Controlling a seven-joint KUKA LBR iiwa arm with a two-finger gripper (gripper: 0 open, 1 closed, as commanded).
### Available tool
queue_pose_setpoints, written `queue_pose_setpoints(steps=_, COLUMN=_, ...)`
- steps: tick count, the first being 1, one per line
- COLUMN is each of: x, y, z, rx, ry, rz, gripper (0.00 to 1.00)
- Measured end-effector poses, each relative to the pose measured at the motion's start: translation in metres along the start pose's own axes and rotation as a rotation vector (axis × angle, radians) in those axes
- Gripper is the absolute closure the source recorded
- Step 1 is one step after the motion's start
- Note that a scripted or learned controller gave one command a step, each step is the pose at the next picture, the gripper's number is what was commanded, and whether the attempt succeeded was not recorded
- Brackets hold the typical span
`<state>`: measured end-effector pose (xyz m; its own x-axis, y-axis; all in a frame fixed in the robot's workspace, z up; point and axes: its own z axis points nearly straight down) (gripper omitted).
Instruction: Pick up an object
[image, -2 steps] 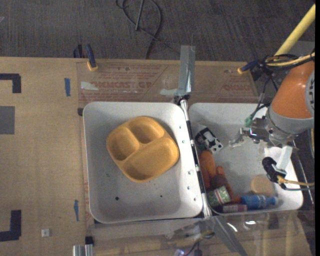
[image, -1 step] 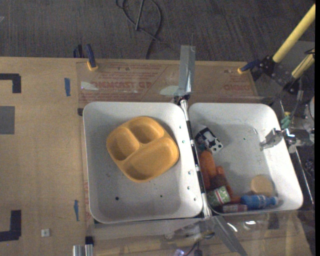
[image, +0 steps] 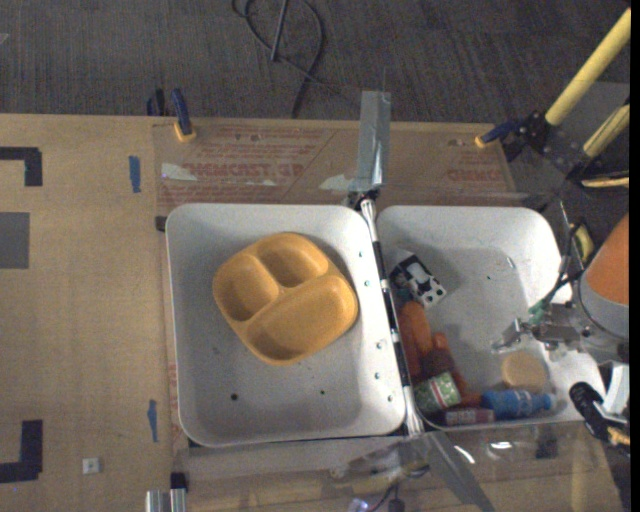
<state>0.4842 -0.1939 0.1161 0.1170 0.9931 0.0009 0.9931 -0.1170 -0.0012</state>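
Hovering low in the right bin (image: 470, 225), the jaws (image: 515, 338) carry nothing visible between them; whether they stand apart or together cannot be told. Just below them lies a tan round disc (image: 524, 371), beyond it a blue bottle (image: 520, 403). Leftward: green can (image: 438, 391), orange carrot (image: 414, 330), black-and-white toy (image: 418, 279); in the left bin (image: 200, 330), a yellow divided plate (image: 285, 296).

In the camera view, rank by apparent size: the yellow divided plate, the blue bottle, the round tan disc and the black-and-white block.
Largest to smallest:
1. Yellow divided plastic plate, by far.
2. Blue bottle lying on its side.
3. Round tan disc and black-and-white block: these look close in size, so I would not rank them.
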Motion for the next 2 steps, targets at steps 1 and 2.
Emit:
queue_pose_setpoints(steps=1, x=0.011, y=0.070, z=-0.032, rx=-0.003, ry=-0.001, rz=0.010, gripper=0.00)
queue_pose_setpoints(steps=2, x=0.060, y=0.116, z=0.029, rx=-0.007, ry=-0.002, rz=-0.121, gripper=0.00)
